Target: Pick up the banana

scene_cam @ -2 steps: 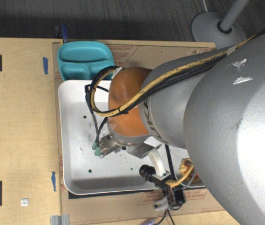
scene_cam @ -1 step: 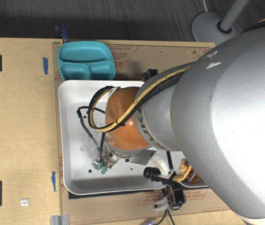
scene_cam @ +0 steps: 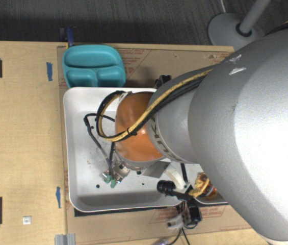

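The banana [scene_cam: 203, 184] shows only as a short yellow piece with brown spots, low in the view and right of centre. It peeks out from under the big grey arm [scene_cam: 245, 137], which hides the rest of it. It seems to lie in the near corner of the right bin [scene_cam: 212, 202], just beside the wall shared with the left bin [scene_cam: 77, 152]; only a sliver of the right bin's rim can be seen.

The hand [scene_cam: 111, 179] is well apart from the banana, down inside the left bin, close to its white floor near the front wall. Its tip is small and partly green. Whether it is spread or pressed together cannot be told from this angle, and nothing can be seen held in it. Above it sits the orange band [scene_cam: 133, 137], with black and yellow cables [scene_cam: 103, 116] looping around it.

Behind the left bin, touching or just beside its far rim, a teal tray [scene_cam: 94, 68] with moulded hollows rests on the brown table [scene_cam: 21, 137].
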Available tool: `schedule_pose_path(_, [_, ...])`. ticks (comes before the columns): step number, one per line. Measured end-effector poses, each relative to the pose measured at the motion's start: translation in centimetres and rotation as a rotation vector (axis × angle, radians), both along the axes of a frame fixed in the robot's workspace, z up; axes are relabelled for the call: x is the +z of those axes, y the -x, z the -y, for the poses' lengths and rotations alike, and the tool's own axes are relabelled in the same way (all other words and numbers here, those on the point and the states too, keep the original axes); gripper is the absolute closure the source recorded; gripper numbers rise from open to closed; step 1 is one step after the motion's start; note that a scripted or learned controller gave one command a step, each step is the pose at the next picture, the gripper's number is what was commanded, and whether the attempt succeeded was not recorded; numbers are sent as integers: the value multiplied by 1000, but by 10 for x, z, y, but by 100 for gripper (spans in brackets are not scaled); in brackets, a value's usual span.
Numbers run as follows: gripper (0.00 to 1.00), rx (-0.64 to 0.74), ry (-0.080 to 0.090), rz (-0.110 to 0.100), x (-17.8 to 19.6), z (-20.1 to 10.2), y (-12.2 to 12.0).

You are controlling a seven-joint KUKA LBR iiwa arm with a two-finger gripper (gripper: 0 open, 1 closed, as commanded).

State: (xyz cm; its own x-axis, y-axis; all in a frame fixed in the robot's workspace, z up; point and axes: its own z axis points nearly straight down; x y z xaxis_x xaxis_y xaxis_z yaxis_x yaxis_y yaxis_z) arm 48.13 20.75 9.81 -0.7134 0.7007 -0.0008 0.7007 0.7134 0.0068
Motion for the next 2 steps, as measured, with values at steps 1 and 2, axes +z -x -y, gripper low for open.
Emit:
schedule_pose_path(1, [100, -582, -6, 3, -9, -10, -1])
schedule_pose_path(2, [100, -1086, -10, 2, -10, -11, -1])
